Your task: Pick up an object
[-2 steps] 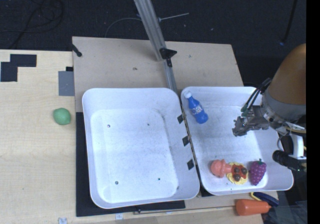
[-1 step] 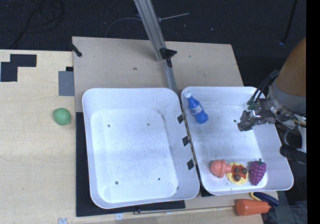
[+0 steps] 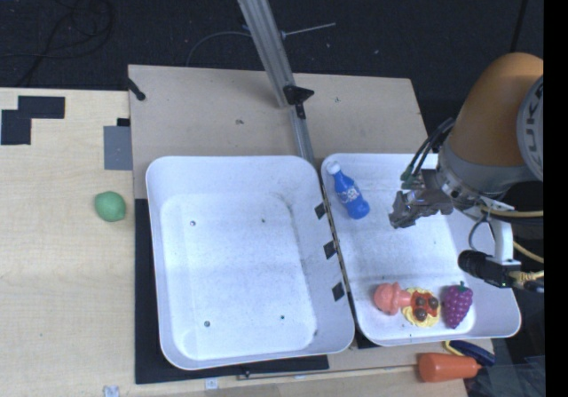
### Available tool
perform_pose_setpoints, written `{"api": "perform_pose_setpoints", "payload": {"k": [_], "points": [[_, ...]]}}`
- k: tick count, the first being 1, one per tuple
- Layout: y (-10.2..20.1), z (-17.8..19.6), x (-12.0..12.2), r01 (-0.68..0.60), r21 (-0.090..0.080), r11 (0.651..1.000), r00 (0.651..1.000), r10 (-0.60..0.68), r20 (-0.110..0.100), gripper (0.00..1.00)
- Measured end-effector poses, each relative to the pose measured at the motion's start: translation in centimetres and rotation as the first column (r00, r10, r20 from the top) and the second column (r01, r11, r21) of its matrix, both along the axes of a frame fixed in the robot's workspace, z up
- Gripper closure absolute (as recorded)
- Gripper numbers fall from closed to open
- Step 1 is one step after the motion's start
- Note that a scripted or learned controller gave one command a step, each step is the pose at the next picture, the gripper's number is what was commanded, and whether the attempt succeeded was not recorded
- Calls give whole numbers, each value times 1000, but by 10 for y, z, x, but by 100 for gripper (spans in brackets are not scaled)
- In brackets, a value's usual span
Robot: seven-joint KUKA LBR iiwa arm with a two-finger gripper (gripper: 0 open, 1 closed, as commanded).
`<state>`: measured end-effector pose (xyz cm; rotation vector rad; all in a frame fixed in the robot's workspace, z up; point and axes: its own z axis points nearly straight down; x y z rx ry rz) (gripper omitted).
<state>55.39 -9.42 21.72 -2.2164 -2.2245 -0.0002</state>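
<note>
Two white bins [image 3: 240, 182] on tan bench [image 3: 213, 111] | dark floor [image 3: 133, 13] | claw [image 3: 404, 216] state unclear

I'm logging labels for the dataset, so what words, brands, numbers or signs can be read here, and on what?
"UK": partial dark letters on the arm's grey housing, cut off at the frame edge.
Blue bottle: white label patch, too small to read.
Nothing else carries readable text.
</note>
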Motion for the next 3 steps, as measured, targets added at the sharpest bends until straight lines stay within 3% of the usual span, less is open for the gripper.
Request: {"api": "perform_pose_setpoints", "payload": {"k": [3], "points": [[158, -12, 35, 1, 0, 1000, 1000, -1, 0, 100]]}}
